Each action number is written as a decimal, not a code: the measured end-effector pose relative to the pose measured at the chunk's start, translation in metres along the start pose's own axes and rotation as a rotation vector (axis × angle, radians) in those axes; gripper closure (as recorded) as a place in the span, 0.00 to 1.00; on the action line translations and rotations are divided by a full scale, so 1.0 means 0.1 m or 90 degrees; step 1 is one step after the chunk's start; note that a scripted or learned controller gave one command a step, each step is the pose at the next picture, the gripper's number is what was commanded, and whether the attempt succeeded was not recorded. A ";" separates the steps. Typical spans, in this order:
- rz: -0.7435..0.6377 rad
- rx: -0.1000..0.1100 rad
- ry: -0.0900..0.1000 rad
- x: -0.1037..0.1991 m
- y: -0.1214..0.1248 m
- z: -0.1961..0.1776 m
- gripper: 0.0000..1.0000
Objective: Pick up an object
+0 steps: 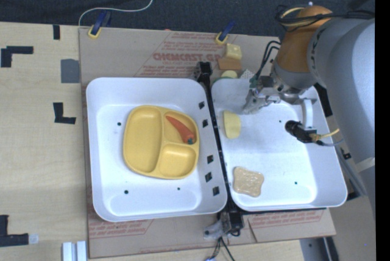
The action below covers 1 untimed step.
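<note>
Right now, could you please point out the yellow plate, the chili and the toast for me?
Yellow plate [141, 141]: camera view, floor of its big left compartment.
Chili [181, 127]: camera view, middle of the red body.
Toast [248, 181]: camera view, centre of the slice.

The arm [341, 64] is cut off by the right edge beside the right bin [317, 193], covering its far right rim. Gripper [253, 101] fingers too small to resolve.
</note>
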<state>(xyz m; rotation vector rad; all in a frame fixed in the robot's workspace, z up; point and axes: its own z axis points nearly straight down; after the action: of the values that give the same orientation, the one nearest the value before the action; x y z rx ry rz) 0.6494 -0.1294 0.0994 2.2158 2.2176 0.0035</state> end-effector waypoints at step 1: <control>0.000 0.002 0.000 0.00 -0.01 0.01 0.00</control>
<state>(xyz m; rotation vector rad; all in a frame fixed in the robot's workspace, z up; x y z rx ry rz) 0.6487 -0.1293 0.0980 2.2174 2.2189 0.0014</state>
